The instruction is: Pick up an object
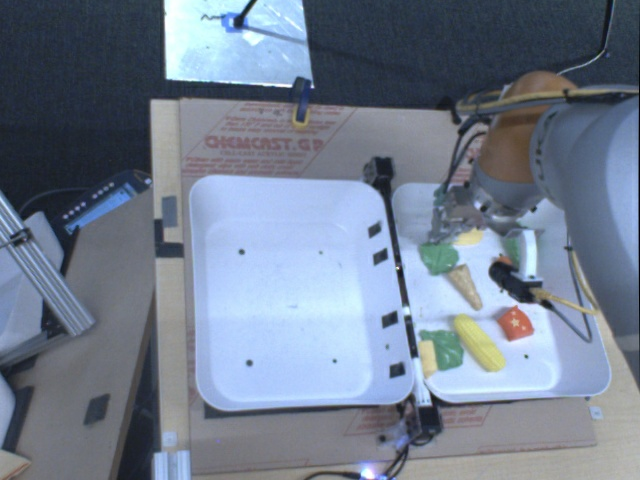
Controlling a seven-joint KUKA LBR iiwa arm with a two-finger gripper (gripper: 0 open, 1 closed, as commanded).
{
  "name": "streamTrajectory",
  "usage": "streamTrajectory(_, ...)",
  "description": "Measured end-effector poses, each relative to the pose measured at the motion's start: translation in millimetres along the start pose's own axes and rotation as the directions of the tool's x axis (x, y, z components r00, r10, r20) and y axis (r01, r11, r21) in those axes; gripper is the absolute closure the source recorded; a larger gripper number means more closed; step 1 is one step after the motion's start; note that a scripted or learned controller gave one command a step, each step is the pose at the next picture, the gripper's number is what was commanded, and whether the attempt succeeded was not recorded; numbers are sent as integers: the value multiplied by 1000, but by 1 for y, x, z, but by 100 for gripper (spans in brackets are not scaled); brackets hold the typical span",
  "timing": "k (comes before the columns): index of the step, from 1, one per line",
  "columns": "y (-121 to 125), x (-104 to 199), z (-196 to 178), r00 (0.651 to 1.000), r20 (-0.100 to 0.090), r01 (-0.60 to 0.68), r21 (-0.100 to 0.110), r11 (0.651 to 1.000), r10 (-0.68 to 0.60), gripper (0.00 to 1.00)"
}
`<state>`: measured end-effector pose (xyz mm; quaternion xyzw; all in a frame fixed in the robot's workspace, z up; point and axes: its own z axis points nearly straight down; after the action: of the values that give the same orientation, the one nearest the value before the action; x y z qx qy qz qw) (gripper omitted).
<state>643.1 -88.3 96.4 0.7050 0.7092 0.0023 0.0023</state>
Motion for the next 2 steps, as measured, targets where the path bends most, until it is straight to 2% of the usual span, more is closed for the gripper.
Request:
streamTrajectory(1,27,2,-6,1000,0,-1,1,1000,1,100)
streamTrajectory(2,28,6,-94,1000,1,0,-3,1000,0,100)
